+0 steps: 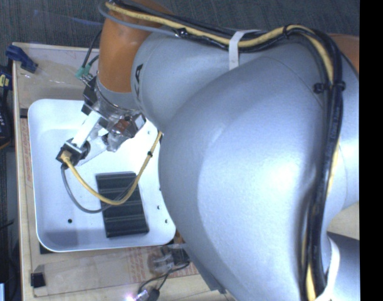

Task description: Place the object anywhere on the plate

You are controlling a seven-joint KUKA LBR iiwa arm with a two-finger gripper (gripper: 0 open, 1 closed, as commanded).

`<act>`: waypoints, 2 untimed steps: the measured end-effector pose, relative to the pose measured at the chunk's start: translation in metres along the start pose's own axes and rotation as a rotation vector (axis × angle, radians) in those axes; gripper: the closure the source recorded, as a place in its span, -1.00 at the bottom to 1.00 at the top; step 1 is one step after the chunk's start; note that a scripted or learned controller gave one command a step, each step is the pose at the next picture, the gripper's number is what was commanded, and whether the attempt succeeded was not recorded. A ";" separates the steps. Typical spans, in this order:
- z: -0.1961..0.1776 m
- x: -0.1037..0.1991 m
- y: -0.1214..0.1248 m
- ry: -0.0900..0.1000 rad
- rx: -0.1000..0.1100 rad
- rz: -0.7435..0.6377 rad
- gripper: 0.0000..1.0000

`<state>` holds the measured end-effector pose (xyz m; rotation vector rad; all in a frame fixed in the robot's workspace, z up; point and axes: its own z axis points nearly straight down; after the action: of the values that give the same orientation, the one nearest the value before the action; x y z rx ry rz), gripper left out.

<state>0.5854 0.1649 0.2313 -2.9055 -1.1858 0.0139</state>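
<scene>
Tool point(116, 137) hangs over white bin point(48, 196) (dark ribbed block point(122, 209) inside).

dark ribbed rectangular slab point(122, 205), perhaps the plate, lying flat, near end of left white bin point(47, 199)

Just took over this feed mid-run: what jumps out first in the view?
The grey arm dominates, bulking across the centre and right of the view, its orange band at upper left. Below the band the tool hangs over the white bin at left, where a dark ribbed slab lies toward the bin's lower edge.
</scene>
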 end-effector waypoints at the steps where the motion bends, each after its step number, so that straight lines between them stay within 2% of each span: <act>1: -0.012 -0.128 -0.022 0.002 -0.003 -0.060 1.00; 2: 0.033 0.002 0.006 0.001 -0.002 -0.129 1.00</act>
<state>0.5905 0.1618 0.1987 -2.8237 -1.3712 0.0111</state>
